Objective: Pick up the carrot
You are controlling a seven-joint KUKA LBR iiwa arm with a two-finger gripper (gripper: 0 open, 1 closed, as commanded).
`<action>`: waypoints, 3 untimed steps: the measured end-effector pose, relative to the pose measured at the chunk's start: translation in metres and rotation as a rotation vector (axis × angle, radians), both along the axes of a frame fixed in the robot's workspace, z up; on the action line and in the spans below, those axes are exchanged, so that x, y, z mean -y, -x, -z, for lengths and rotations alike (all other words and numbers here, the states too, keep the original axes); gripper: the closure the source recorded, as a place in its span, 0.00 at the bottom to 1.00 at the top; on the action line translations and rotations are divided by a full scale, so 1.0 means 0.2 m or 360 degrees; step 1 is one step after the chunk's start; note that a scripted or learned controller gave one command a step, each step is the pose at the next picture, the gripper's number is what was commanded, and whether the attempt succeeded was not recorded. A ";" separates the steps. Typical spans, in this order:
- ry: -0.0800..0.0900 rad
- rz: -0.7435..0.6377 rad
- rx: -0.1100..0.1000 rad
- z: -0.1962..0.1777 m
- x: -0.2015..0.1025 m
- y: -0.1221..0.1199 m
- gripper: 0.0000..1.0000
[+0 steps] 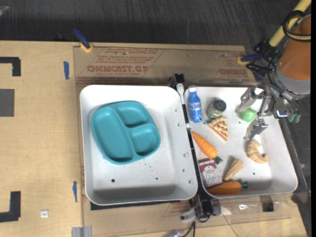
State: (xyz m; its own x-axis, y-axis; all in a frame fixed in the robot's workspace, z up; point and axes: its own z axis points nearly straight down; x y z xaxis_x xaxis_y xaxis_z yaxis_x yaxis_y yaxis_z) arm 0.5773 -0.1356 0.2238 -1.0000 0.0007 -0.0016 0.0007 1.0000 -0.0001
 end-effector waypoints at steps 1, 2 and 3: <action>0.0003 -0.0004 0.0019 0.63 -0.13 0.06 0.00; 0.0008 0.0221 0.0029 0.66 -0.12 0.28 0.00; 0.0009 0.0040 0.0055 0.65 -0.20 0.42 0.00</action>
